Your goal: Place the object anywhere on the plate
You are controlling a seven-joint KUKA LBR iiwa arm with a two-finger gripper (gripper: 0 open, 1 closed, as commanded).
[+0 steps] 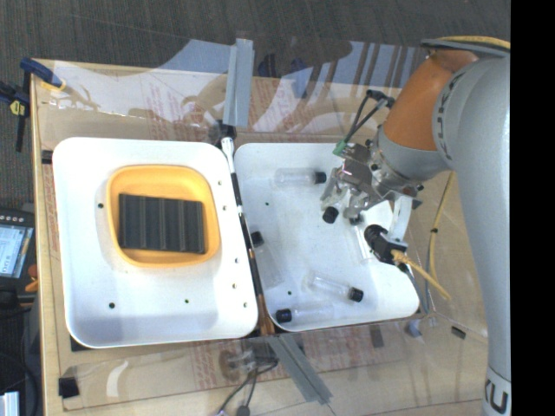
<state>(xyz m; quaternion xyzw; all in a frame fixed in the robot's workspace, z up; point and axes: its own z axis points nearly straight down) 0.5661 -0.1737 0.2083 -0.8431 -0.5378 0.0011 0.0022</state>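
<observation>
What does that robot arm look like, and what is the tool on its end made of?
The arm is thick, rounded and grey, with an orange band above the wrist. Thin dark and green cables loop beside the wrist. The tool looks like silvery metal, with dark tips on its two short fingers.

The desk is a light wooden surface carrying two shallow white bins side by side. The left bin and the right bin touch along their inner edges. A grey metal bar lies behind the bins. A small screen device sits at the left edge. Dark carpet lies beyond the desk.
</observation>
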